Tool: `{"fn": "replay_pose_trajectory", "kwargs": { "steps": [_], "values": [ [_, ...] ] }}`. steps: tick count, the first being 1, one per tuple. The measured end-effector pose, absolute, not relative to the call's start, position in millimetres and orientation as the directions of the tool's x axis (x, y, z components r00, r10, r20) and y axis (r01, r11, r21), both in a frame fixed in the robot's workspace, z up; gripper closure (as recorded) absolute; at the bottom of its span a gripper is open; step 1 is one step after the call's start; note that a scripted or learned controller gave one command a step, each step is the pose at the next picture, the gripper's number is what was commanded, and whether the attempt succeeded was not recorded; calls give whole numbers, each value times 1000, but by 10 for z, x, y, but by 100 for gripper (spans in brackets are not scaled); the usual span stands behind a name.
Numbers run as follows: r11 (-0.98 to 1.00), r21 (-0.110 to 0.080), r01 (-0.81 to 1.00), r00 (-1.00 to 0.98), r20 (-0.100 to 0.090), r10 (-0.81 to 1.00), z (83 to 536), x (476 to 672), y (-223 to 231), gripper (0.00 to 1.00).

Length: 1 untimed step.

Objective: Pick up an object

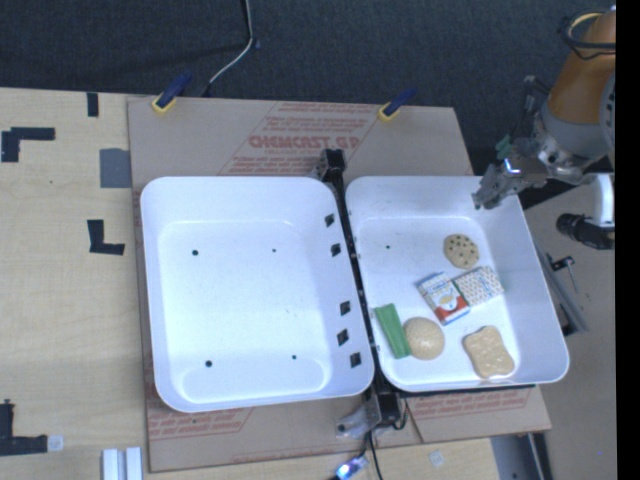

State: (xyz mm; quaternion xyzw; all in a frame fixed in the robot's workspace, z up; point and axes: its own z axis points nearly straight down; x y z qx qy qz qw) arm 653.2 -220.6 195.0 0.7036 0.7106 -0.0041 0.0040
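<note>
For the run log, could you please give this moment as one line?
gripper: above right bin's far-right rim, holding nothing | round cookie, small box, green block: in bin

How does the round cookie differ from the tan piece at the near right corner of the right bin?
The round cookie is disc-shaped with dark specks; the tan piece is elongated, lobed and plain. The cookie lies farther back, nearer the gripper; the tan piece lies by the bin's front rim. Both lie flat, untouched, in the right bin.
</note>
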Motion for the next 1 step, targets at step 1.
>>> {"fn": "replay_pose_trajectory", "kwargs": {
  "steps": [1],
  "values": [
    [10,0,1000,-10,-12,1000,2049,6535,-2204,100]
  ]
}}
